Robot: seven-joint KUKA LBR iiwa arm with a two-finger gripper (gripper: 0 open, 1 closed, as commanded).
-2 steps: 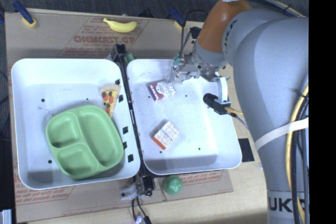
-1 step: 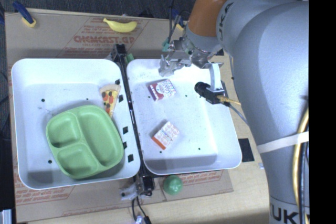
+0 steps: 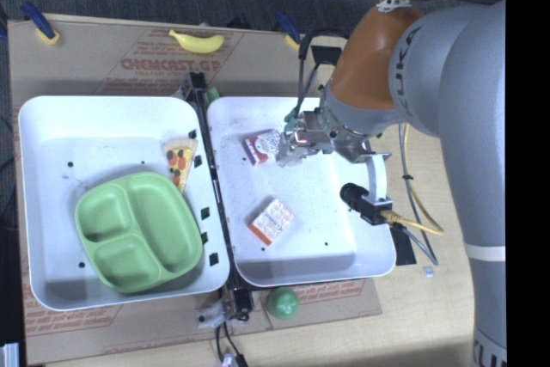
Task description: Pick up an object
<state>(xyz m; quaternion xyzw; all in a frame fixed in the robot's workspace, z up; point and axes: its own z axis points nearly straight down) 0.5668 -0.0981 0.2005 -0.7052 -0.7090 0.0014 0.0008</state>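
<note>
My gripper (image 3: 290, 143) hangs low over the back of the right bin (image 3: 344, 258), under the grey arm with its orange band. Just left of it, a red and white packet (image 3: 256, 147) lies on the bin floor, its silvery end touching or very close to the gripper tip. An orange and white packet (image 3: 272, 221) lies flat nearer the front of the same bin, apart from the gripper. In the left bin (image 3: 43, 142), a green divided plate (image 3: 137, 232) sits at the front, with a toy pizza slice (image 3: 180, 161) behind it near the right wall.
A yellow banana (image 3: 196, 39) rests on the cardboard behind the bins. A green ball (image 3: 282, 302) sits in front of the right bin. Blue clamps (image 3: 41, 23) hold the cardboard's back edge. Black clips line the divide between the bins.
</note>
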